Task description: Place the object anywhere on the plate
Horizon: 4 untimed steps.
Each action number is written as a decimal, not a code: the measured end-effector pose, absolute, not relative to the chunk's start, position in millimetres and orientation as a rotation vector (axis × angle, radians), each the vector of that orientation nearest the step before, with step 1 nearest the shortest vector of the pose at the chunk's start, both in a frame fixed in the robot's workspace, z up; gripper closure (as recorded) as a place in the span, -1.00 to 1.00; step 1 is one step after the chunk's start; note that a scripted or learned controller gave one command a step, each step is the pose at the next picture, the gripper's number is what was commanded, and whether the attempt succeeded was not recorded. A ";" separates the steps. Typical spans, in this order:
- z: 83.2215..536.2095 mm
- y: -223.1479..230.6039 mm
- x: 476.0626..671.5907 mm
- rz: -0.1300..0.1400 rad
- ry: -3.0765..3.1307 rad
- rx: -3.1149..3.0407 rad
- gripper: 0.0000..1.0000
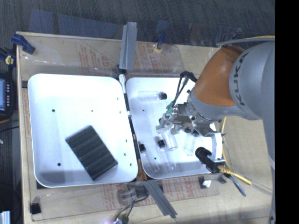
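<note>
So the grey arm's end effector (169,125) is down over the right white bin (149,169), can't tell its state. A dark ribbed rectangular plate (91,152) lies tilted in the left white bin (46,85). A clear plastic tube with black cap (152,96) lies near the right bin's far wall.

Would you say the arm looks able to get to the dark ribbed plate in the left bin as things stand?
Probably yes: the dark ribbed plate lies flat and uncovered in the left bin, with nothing around it; the arm would just have to cross the bins' shared rim.
</note>
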<state>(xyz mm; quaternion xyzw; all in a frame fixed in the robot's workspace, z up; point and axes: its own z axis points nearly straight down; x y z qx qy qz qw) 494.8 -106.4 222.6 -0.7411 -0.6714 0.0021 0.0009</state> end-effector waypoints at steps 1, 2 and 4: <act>189.8 -50.3 579.3 0.007 -1.958 -2.451 1.00; 190.9 35.1 594.4 0.004 -1.862 -2.526 1.00; 274.9 109.3 656.4 -0.001 -0.716 -3.060 1.00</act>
